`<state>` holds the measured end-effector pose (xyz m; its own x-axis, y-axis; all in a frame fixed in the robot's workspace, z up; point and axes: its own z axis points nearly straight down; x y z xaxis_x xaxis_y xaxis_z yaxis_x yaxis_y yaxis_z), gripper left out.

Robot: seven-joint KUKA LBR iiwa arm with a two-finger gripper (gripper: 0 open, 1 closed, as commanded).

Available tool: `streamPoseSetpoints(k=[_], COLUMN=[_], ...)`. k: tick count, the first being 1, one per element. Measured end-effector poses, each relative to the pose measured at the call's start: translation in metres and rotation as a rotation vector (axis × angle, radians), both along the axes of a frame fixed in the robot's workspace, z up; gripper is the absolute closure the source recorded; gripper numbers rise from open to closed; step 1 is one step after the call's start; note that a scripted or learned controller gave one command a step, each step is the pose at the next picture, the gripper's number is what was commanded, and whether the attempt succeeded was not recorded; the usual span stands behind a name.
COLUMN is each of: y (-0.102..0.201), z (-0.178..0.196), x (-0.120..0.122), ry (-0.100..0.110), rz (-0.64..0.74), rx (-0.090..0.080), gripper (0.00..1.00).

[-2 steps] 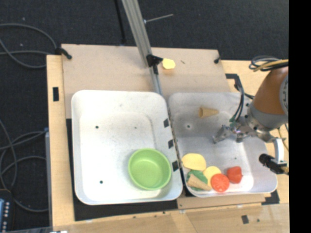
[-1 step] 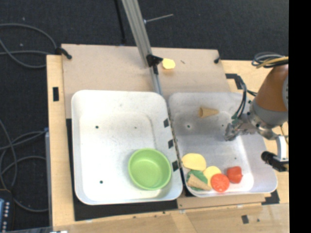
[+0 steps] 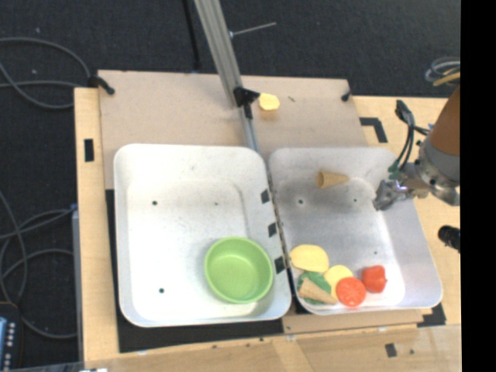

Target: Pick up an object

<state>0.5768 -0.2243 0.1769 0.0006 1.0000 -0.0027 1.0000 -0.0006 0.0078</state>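
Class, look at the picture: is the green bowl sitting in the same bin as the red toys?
No, the green bowl sits in the left bin, while the red toys lie in the right bin.

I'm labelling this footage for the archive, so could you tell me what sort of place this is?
Most likely a robotics lab bench set up for grasping trials. Two white bins sit on a board, one holding a green bowl, the other toy food such as a red tomato. The gripper reaches in, with loose cables on the dark floor.
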Motion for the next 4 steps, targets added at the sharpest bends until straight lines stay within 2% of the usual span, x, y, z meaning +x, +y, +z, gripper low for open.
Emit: streamPoseSetpoints(k=[1, 2, 3, 4], y=[0.009, 0.009, 0.059, 0.108], z=[0.054, 0.087, 0.075, 0.082], x=[0.001, 0.002, 0.006, 0.013], ry=[0.000, 0.002, 0.007, 0.004], rz=[0.005, 0.006, 0.007, 0.009], rx=[0.001, 0.001, 0.002, 0.003], gripper=[1.00, 1.00, 1.00, 1.00])
